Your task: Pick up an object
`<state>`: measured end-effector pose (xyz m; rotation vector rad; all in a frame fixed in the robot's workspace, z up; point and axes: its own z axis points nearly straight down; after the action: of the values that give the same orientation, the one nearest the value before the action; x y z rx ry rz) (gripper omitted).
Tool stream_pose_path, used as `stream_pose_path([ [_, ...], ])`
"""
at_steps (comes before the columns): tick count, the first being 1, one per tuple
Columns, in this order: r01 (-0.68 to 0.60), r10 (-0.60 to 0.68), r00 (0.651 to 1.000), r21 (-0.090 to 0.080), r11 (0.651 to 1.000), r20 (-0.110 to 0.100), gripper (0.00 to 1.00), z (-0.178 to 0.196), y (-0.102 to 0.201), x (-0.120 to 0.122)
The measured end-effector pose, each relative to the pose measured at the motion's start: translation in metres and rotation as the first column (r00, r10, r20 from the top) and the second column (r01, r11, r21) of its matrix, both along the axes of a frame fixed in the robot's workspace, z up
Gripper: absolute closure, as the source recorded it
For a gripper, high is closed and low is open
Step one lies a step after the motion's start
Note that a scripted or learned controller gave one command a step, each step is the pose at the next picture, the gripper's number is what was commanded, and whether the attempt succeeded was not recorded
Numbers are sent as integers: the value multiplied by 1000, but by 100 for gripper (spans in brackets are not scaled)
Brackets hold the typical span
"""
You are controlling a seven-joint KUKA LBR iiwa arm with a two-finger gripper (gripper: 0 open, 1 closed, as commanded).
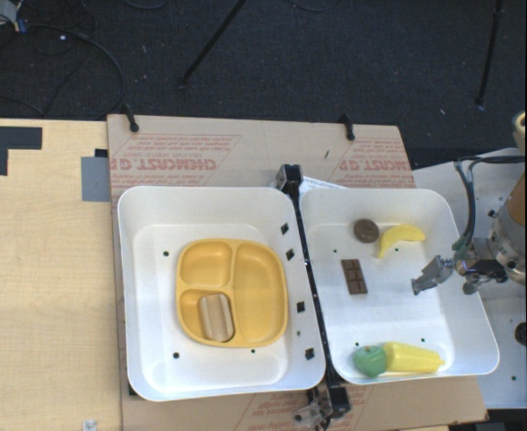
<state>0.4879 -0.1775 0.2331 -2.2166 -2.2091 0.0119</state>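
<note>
Gripper (444, 275): I see it over the right bin's (465, 330) right side; grip state, I cannot tell.
Nearest item: chocolate bar (355, 277), left of it, apart.

2 white bins: left bin (146, 241), right bin (465, 330). 1 yellow divided plate (254, 281), 3 compartments. 1 tan bread slice (215, 317). 1 banana (399, 237). 1 brown round cookie (365, 230). 1 chocolate bar (355, 277). 1 corn cob (398, 359), yellow with green end. 1 claw (443, 273).
</note>
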Motion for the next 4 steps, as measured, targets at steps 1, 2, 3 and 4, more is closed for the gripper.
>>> stream_pose_path([
  [1, -3, 3, 1000, -3, 1000, 12, 0, 6, 0, 3],
  [2, -4, 4, 1000, 0, 1000, 6, 0, -44, 8, 9],
  [3, -3, 3, 1000, 0, 1000, 6, 0, -89, 3, 8],
  [4, -3, 3, 1000, 0, 1000, 5, 0, -143, 5, 6],
])
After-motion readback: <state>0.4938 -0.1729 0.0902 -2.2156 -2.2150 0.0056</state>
